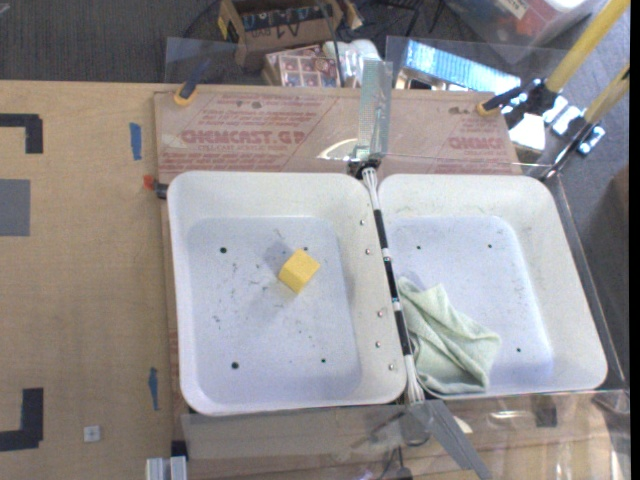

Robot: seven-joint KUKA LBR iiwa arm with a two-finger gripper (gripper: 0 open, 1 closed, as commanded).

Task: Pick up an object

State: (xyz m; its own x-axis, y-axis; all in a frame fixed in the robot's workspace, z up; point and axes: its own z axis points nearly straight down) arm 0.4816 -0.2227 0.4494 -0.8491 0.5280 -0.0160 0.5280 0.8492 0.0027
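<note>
Nearest the lens, at the bottom of the frame, a pale green cloth lies crumpled in the lower left corner of the right bin, its edge against the divider between the bins. Slightly farther back, a small yellow block rests flat on the floor of the left bin, a little above that bin's centre and well apart from every wall. Both bins sit side by side, rims touching along the midline, on a wooden bench. Behind them, along the upper frame, lies a sheet of printed cardboard. Beyond that, a small cardboard box stands on dark floor. Arm pose and claw opening cannot be told.
</note>
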